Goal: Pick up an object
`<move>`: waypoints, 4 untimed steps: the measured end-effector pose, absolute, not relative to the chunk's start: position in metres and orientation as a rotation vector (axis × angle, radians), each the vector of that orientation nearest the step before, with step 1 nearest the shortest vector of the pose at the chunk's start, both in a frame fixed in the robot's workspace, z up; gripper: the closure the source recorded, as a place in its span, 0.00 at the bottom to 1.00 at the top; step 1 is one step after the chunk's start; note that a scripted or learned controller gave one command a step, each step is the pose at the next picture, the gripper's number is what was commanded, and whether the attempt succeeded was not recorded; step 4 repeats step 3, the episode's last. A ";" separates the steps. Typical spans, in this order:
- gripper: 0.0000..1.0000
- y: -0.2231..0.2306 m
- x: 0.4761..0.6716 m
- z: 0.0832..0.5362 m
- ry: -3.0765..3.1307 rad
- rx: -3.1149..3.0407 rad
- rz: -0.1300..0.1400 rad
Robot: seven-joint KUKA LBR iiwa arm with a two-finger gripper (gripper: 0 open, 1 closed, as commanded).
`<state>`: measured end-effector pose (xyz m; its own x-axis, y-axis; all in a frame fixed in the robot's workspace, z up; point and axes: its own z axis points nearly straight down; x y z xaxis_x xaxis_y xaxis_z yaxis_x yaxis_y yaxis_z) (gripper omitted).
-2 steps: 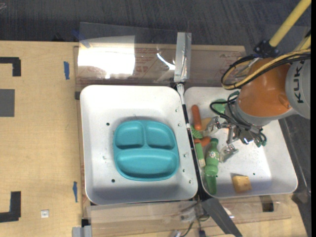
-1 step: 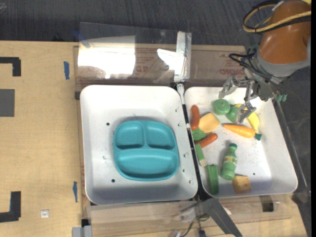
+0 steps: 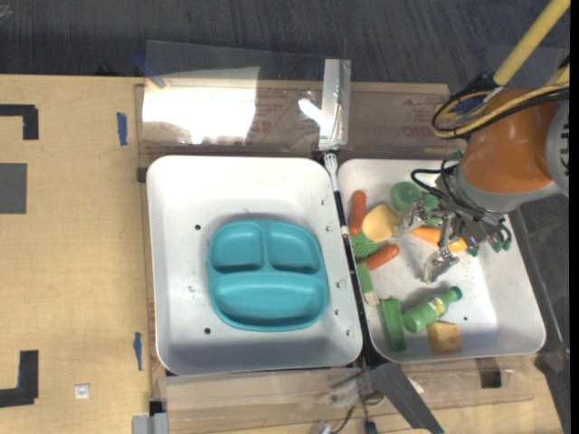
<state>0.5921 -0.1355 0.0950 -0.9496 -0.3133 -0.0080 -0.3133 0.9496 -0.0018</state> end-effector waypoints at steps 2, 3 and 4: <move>1.00 -0.146 0.613 0.100 3.057 -0.606 -0.005; 1.00 -0.123 0.666 0.232 3.077 -0.541 -0.006; 1.00 -0.123 0.666 0.232 3.077 -0.541 -0.006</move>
